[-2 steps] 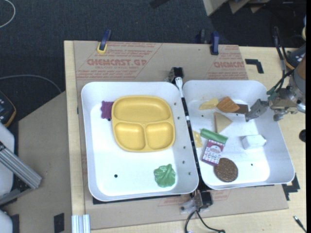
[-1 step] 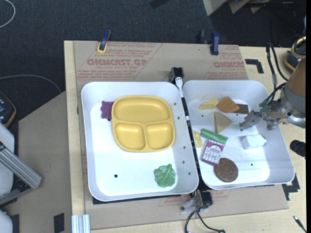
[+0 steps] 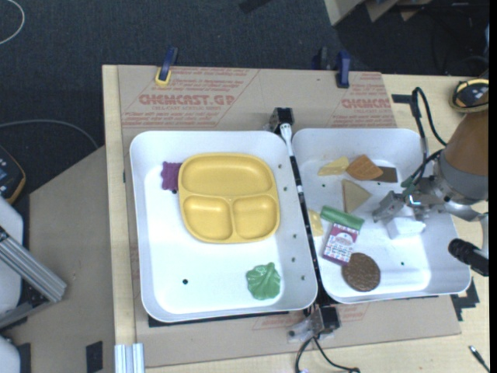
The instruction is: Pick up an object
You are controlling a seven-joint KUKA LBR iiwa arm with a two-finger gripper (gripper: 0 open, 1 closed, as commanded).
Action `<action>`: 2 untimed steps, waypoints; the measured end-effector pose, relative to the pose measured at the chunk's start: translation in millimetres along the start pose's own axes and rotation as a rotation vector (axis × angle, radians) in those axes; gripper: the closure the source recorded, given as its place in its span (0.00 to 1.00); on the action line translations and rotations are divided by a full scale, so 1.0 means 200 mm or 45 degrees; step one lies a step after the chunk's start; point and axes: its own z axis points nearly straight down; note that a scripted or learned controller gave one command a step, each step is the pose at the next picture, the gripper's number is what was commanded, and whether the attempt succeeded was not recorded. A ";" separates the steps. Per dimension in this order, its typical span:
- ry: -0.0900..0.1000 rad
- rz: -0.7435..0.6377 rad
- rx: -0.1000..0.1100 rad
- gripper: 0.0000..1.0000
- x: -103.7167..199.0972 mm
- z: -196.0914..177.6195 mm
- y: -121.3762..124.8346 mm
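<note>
gripper [image 3: 397,208] low in the right bin [image 3: 411,274], fingers spread and grasping nothing; nearest objects, a tan wedge [image 3: 355,196] and green block [image 3: 342,217], lie just left; centre over one piece, descend square, then pinch.

Illumination is bright and even, from overhead. The white bins [image 3: 155,231] read near overexposed, with faint glare on the yellow tray [image 3: 229,196]. Shadows are soft and short. Focus is moderate; fine detail is soft, and the dark floor [image 3: 62,45] is underexposed
</note>
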 end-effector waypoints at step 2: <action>-0.019 0.000 -0.040 1.00 -0.02 0.04 0.04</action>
